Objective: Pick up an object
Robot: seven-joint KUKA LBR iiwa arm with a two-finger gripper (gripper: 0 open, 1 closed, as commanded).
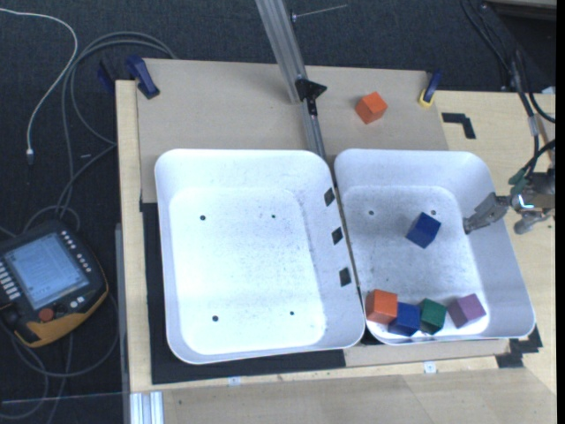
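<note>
1. The gripper [481, 215] sits at the right bin's [494, 263] right rim; whether it is spread or pressed together cannot be told.
2. A blue cube [424, 229] lies alone mid-bin, left of the gripper, turned corner-up with no long axis.
3. Orange [381, 305], blue [407, 317], green [432, 314] and purple [467, 308] cubes line the near wall.
4. Another orange cube [372, 107] rests on the bench [221, 104].

One fixed camera looks down at a slant — seemingly from the front — taking in both bins [256, 162] and the bench [229, 104].
</note>
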